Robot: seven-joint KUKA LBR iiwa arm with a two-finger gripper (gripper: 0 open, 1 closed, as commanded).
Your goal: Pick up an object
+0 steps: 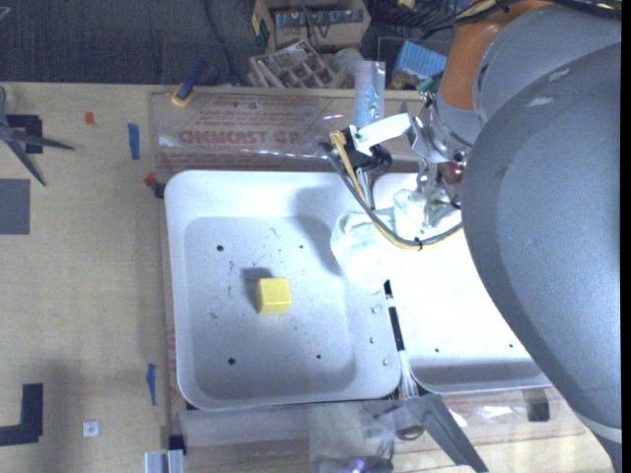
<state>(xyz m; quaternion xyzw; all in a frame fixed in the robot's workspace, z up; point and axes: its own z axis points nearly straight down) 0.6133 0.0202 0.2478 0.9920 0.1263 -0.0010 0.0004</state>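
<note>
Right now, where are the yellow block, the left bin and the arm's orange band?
yellow block (pixel 273 295): camera view, middle of its top face.
left bin (pixel 187 190): camera view, upper left rim.
orange band (pixel 461 62): camera view, its lit left side.

Grey arm (pixel 552 215) low, claw (pixel 431 203) downward

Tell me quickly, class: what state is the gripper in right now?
Gripper: cannot be told; it sits near the seam between the bins, apart from the yellow block.

blue tape strips (pixel 134 140) mark the wooden bench (pixel 79 264).
</note>
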